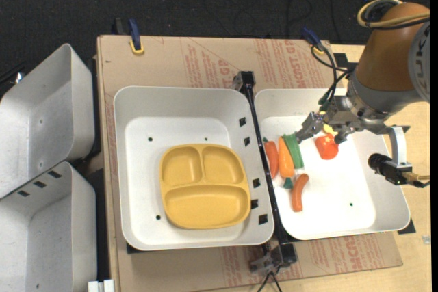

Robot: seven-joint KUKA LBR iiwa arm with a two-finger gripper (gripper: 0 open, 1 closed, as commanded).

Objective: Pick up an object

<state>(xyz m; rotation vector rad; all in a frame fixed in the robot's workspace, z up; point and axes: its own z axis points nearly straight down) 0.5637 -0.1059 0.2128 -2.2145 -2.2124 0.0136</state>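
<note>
The gripper [327,128] hangs over the right bin [356,215], jaws spread wide, just above a red pepper [327,146]. Best to centre on it, descend straight, then close.

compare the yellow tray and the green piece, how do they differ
The yellow tray lies in the left bin; the green piece lies in the right bin. The tray is far bigger and split into three compartments; the green piece is a small narrow strip. The tray lies alone; the green piece lies among orange pieces. Both lie flat.
</note>
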